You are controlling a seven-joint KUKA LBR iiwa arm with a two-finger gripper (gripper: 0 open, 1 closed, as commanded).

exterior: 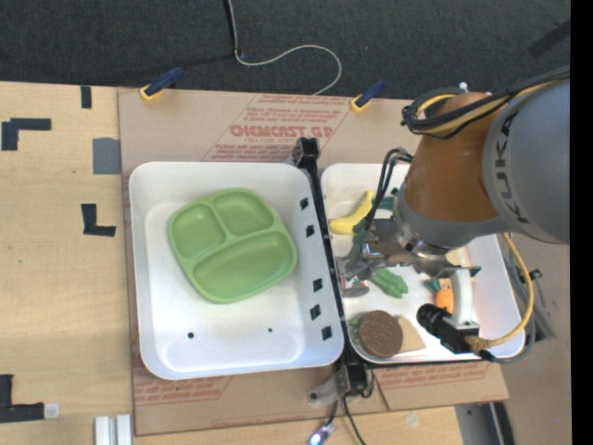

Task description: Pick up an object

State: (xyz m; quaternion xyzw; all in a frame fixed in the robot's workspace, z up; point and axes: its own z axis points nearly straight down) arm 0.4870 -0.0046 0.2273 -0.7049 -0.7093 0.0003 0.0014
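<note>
My gripper [359,269] hangs low over the left part of the right bin [505,276], close to the divider between the two bins. A green toy piece [390,283] lies just to its right, touching or nearly touching it. Just above the gripper, by the bin's left wall, is a yellow banana [350,219]. A round brown cookie-like disc [380,334] lies below the gripper near the front wall. A small orange object [445,297] shows under the wrist. The arm hides much of the right bin.
A green divided plate [233,245] sits in the left bin [153,295], toward its back. A black divider [318,248] runs between the bins. Cardboard lies under both bins, held at its far edge by clamps.
</note>
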